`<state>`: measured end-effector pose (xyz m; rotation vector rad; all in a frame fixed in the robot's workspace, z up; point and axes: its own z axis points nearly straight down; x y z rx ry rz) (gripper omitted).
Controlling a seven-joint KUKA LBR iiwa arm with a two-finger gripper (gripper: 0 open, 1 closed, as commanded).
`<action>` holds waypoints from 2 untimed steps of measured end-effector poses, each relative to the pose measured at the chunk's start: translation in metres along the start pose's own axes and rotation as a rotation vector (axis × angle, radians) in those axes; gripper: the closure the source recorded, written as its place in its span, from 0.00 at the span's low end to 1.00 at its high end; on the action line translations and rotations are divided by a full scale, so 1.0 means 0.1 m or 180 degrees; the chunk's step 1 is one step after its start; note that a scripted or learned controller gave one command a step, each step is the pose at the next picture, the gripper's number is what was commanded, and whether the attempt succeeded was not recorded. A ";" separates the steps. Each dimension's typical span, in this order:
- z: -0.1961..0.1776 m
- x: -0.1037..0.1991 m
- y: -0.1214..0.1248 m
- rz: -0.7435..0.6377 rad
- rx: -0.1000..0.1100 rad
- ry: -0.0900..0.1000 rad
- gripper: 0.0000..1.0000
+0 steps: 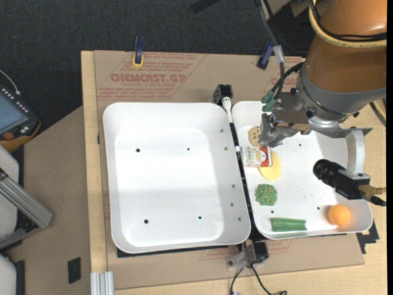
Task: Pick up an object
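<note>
Carton [256,157] at right bin's [307,229] left edge | light, stiff, likely slick | grip across its narrow sides | gripper [268,141] above; jaws' state unclear

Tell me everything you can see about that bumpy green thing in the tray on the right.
The bumpy green thing looks like a small toy broccoli head: roundish, dark green, with a knobbly, speckled surface, probably plastic. It lies on the floor of the right white bin, near the bin's left wall. Just above it sits a yellow piece, close by or just touching; I cannot tell which. A flat green piece lies below it, apart. The tool hangs further up, not touching it.
</note>
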<state>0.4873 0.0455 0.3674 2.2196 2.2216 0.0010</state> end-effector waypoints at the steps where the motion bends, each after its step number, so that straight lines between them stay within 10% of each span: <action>1: -0.82 0.44 0.02 -0.0016 -0.0032 0.0012 1.00; 2: -0.44 0.39 0.18 0.0008 0.0020 -0.0003 1.00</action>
